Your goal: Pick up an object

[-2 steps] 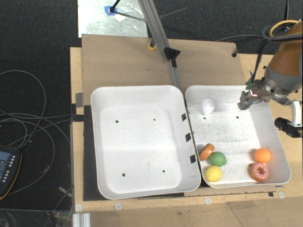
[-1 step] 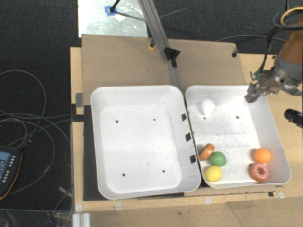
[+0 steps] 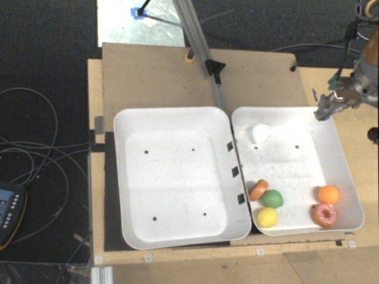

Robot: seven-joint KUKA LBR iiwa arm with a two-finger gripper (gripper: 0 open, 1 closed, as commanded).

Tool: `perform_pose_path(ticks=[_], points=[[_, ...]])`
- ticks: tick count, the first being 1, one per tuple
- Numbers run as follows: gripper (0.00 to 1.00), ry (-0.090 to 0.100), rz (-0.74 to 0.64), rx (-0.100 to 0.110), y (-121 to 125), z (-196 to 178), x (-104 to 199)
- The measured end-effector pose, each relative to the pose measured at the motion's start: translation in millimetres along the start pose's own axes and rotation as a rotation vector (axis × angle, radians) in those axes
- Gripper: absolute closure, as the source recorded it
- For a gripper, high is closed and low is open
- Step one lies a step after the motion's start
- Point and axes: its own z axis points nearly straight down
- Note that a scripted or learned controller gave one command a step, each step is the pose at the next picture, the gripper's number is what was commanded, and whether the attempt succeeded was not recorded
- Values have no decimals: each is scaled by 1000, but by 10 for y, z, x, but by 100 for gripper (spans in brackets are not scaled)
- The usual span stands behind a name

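Observation:
The right bin [image 3: 331, 152] holds several small objects. A white ball [image 3: 260, 133] lies near its far left. An orange piece [image 3: 258, 189], a green ball [image 3: 272, 199] and a yellow ball [image 3: 267, 217] cluster at its near left. An orange ball [image 3: 328, 194] and a pink ring-shaped doughnut [image 3: 324, 215] sit at its near right. My gripper [image 3: 324, 111] hangs over the bin's far right corner, well apart from all of them, with nothing visible in it.
The left bin [image 3: 172, 176] stands beside the right one, with black clips [image 3: 235, 171] along the shared edge. A grey pole [image 3: 195, 34] slants across the far bench. Cables lie on the floor at the left.

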Motion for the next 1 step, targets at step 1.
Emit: perform_pose_path(ticks=[1], points=[[100, 4, -4, 6, -139, -44, 527]])
